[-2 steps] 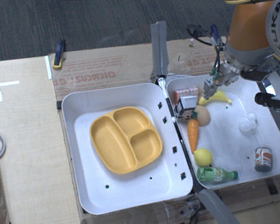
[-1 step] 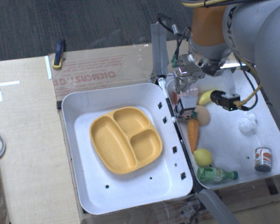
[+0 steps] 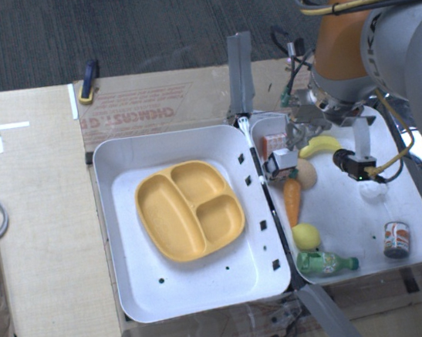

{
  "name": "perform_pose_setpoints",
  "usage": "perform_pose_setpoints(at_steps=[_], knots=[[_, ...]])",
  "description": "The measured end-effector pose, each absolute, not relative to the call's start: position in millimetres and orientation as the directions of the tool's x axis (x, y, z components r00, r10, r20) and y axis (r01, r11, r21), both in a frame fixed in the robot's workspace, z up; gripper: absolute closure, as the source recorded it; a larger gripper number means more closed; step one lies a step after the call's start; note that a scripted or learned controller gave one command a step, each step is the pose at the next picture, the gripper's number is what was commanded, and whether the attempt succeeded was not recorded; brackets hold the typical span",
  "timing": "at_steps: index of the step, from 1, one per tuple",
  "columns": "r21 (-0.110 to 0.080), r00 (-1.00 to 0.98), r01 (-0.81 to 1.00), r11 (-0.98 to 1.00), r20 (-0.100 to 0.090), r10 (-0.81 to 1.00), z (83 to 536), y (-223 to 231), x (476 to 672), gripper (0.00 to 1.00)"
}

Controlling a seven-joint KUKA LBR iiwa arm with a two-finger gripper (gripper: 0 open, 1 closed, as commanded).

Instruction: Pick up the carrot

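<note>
The carrot point(image 3: 292, 202) lies lengthwise near the left wall of the right bin point(image 3: 357, 213), thick end toward the back. My gripper point(image 3: 282, 164) hangs just behind that thick end, right at or slightly above it. The view does not show whether it touches the carrot. The arm's orange band point(image 3: 348, 35) rises at the upper right.
Around the carrot are a tan round object point(image 3: 306, 174), a banana point(image 3: 319, 145), a red box point(image 3: 273, 145), a lemon point(image 3: 306, 236) and a green bottle point(image 3: 327, 263). A can point(image 3: 396, 240) stands at front right. The left bin point(image 3: 134, 284) holds a yellow divided plate point(image 3: 191, 209).
</note>
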State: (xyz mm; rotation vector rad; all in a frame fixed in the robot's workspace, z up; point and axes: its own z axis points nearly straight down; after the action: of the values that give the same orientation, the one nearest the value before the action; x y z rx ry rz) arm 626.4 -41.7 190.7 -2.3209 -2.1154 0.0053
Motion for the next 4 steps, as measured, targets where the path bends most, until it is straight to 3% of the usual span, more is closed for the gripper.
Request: perform_pose_setpoints(at_steps=[1,2,3,4], knots=[[-0.003,0.092,0.996,-0.092,-0.002,0.996,190.7,-41.7,626.4,0.00],[-0.003,0.197,0.980,-0.197,-0.002,0.980,216.1,-7.5,606.9,0.00],[-0.004,0.261,0.965,-0.261,-0.003,0.965,190.4,-66.4,556.5,0.00],[-0.004,0.127,0.992,-0.127,-0.001,0.992,190.5,-36.3,512.8,0.00]])
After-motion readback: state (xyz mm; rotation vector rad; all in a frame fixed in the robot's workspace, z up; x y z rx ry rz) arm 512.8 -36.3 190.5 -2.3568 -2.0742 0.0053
